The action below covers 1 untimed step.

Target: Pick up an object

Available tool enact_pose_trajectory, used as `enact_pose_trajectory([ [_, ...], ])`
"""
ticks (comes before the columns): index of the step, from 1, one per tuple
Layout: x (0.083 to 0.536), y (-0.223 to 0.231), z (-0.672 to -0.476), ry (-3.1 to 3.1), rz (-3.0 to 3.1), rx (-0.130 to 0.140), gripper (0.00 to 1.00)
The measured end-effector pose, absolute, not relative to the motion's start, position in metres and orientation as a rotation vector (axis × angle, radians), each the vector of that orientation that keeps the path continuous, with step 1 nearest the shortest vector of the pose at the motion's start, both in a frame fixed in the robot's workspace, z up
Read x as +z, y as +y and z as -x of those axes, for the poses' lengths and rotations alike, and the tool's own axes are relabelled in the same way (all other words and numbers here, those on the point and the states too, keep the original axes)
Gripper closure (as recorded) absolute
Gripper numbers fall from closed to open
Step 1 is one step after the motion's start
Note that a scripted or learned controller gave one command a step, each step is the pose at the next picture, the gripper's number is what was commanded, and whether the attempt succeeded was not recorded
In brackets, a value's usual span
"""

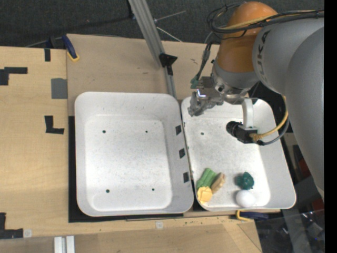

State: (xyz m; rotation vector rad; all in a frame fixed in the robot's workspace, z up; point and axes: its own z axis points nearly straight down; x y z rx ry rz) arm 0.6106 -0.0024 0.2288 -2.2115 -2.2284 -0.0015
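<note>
The big grey arm point(295, 73) comes in from the right, with its orange band point(243, 36) up near the top. Its claw point(199, 105) hangs over the far left corner of the right bin point(221, 141), close to the wall where the two bins meet. The claw is small and dark here, so I cannot tell if it is wide or narrow, and nothing can be seen in it. The things to pick up lie at the near end of the right bin, well away from the claw. There is a green and tan toy point(210, 179) that may be a bit of play food, but it is hard to be sure. Just beside it, touching its near end, is a yellow piece point(205, 194). A little to the right sits a dark green lump point(244, 181), and a white ball point(245, 197) rests right below it, almost touching. The left bin point(126, 152) sits next to them on the tan surface point(31, 141).
</note>
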Motion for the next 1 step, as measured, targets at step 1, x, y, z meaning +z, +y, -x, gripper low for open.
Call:
enact_pose_trajectory([
  [1, 0.238, 0.0507, -0.6303, -2.229, 2.212, -0.003, 1.0],
])
